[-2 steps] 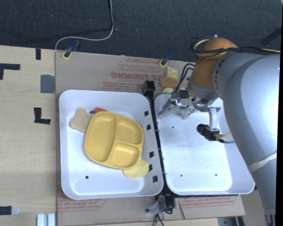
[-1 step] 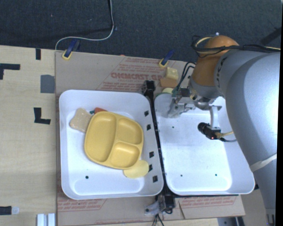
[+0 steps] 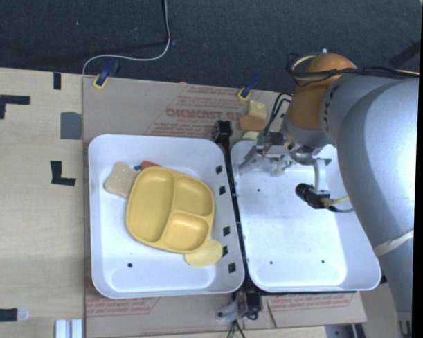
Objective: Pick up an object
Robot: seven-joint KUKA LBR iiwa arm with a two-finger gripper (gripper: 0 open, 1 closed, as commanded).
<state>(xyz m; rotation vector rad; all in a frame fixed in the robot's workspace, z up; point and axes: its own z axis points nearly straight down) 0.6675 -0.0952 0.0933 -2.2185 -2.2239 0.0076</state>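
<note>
A yellow divided plate (image 3: 170, 209) lies in the left bin (image 3: 108, 265). A beige toast-shaped piece (image 3: 117, 179) rests against its upper left edge, and a small red item (image 3: 149, 165) peeks out behind its top rim. A pale yellow rounded piece (image 3: 204, 253) sits at its lower right edge. My gripper (image 3: 266, 157) hangs over the far left corner of the right bin (image 3: 299, 251), close to the divider between the bins. It is well apart from the plate, and nothing shows in its grasp.
Past the right bin's far rim, a tan block (image 3: 252, 121), a pale yellow block (image 3: 257, 107) and a small pale green item (image 3: 248, 136) sit on the cardboard. The grey arm (image 3: 378, 157) covers the right bin's right side. A black cable (image 3: 314, 196) hangs off the wrist.
</note>
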